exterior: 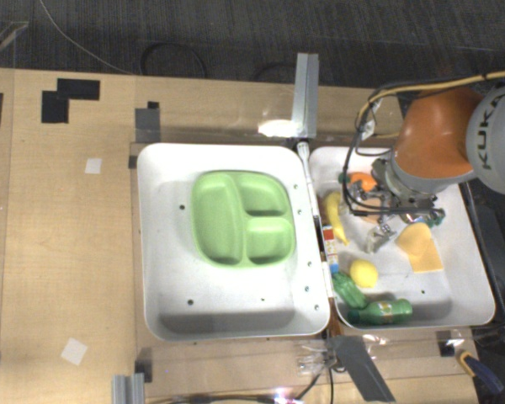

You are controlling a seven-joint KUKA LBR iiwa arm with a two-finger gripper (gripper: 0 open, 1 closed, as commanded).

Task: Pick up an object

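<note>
Gripper: the gripper [385, 232] points down into the right bin, low over its floor; its fingers are small and partly hidden by the wrist, so I cannot tell whether they are apart or together.
Arm: the grey arm with its orange band [433, 137] reaches in from the right and sits above the right bin.
Yellow slice: a flat yellow wedge [422, 247] lies on the bin floor just beside the gripper, on its right.
Lemon: a small round yellow lemon [364, 273] lies near the gripper, below it in the view.
Banana: a pale yellow banana [333, 215] lies along the bin's left wall.
Green bottle: a green bottle [382, 311] lies on its side at the bin's near edge.
Right bin: the white right bin [470, 276] holds all these things.
Left bin: the white left bin [164, 251] holds a green divided plate [240, 217], lying flat in its middle.
</note>
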